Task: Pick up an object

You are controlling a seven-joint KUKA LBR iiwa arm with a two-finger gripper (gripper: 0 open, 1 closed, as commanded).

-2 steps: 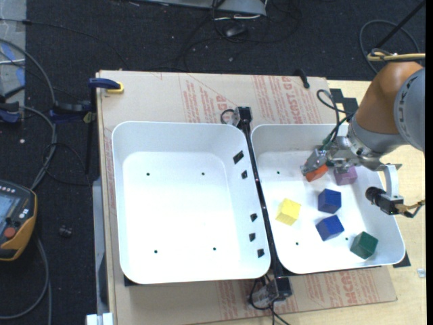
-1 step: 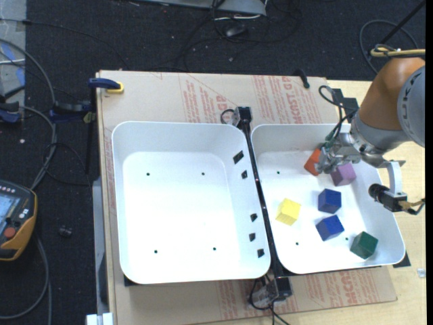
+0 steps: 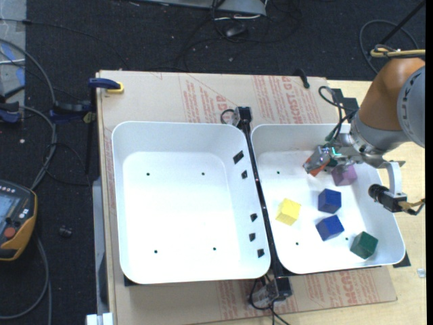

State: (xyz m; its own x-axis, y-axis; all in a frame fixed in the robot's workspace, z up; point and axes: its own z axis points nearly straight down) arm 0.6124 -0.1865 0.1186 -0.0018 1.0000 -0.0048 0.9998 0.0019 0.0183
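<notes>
**Camera view: pincer low in right bin, no pick confirmed**

Camera view entry. My arm (image 3: 396,107) reaches in from the right, over the far right part of the right bin (image 3: 298,266). My pincer (image 3: 319,162) sits low near the bin's far edge, about midway along it, just beside a purple block (image 3: 346,175). The block lies toward the right edge from my fingertips; whether they touch it I cannot tell.

Pincer state: cannot tell. The tips are a small blur of red, grey and a teal glint, too small to judge wide or narrow. Nothing visibly sits between them, so I log no hold.

Candidates in the right bin, all resting on its floor:
- purple block, nearest to pincer, toward far right.
- blue cube (image 3: 329,200), mid-bin, nearer the front than the purple one.
- second blue cube (image 3: 329,227), just in front of the first, apart from it.
- yellow cube (image 3: 288,211), toward the bin's left edge.
- green cube (image 3: 364,244), near the front right corner.

Left bin (image 3: 122,181): bare white floor.

Progress, as I judge it: approach stage at most. Likely target is the purple block, given proximity. Remaining: seat the tips around one block, close, lift clear of the floor. Pick not yet done.
</notes>
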